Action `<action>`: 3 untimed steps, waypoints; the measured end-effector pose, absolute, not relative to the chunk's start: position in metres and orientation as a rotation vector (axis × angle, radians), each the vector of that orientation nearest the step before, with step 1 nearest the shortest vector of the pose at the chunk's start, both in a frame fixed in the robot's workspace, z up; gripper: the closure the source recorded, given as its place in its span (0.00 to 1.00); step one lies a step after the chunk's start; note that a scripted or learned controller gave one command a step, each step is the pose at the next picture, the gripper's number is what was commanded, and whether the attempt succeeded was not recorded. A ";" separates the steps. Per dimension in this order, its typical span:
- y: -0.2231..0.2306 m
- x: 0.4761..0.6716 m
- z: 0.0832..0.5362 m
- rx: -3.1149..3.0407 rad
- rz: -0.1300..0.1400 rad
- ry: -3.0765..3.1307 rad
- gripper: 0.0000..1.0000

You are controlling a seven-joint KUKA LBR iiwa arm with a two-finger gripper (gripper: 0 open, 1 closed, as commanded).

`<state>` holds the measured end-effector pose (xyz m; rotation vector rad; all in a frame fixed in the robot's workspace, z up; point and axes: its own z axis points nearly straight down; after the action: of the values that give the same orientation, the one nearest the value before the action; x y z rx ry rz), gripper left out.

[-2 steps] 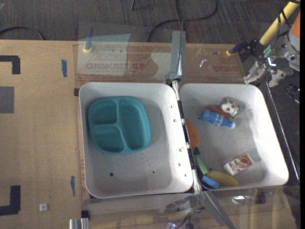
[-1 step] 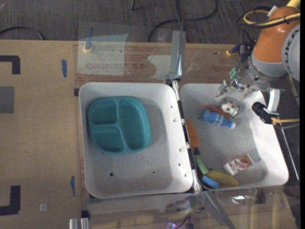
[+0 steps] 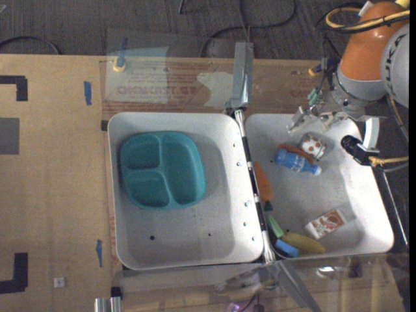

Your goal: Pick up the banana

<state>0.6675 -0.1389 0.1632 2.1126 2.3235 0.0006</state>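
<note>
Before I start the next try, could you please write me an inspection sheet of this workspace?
Surface: two white bins; left bin, right bin.
Job's thing: banana at right bin's near left corner.
Clutter: teal tray in left bin; blue bottle, carton, carrot in right.
Gripper: gripper over right bin's far edge, holding nothing seen.
Cables: black loops on floor.
Surroundings: wooden bench.

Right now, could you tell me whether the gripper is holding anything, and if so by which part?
Nothing is held. The gripper hangs at the far edge of the right bin with nothing between its fingers; the banana lies at the bin's near edge.
</note>
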 end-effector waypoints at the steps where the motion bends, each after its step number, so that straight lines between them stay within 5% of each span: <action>1: -0.157 0.668 0.200 2.151 0.001 2.285 0.00; 2: -0.162 0.661 0.141 2.051 -0.001 2.381 0.00; 3: -0.214 0.643 0.093 2.054 0.006 2.376 0.00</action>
<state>0.6427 -0.2139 0.0926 2.0536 2.3759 0.0057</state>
